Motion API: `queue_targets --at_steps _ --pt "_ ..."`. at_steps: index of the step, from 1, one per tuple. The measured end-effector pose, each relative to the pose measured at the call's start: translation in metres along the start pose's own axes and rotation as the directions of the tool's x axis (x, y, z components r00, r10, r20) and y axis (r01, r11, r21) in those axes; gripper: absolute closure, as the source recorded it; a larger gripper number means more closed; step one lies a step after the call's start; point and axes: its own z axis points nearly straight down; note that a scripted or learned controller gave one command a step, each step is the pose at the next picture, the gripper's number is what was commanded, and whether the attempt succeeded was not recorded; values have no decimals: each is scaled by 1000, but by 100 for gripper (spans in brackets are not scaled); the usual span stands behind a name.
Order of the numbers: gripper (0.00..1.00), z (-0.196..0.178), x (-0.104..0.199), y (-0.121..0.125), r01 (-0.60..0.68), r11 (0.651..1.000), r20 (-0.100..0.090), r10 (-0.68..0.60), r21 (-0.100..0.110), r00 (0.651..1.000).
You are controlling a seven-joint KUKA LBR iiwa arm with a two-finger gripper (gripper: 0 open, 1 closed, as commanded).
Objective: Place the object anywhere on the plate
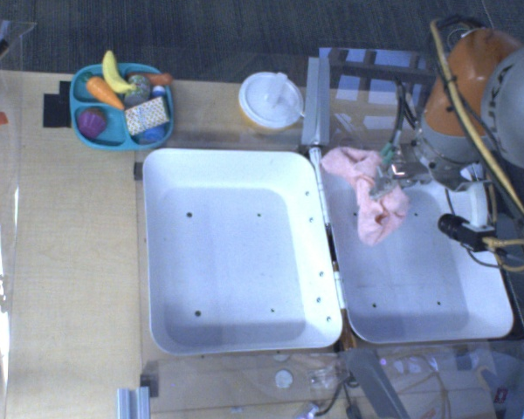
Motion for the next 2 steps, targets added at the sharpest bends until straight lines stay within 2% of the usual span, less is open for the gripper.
queue_targets --at_steps 1,2 --pt "100 -40 2 2 7 1000 0 -7 -1 1000" --pt "100 -32 54 13 401 916 0 -401 -2 916"
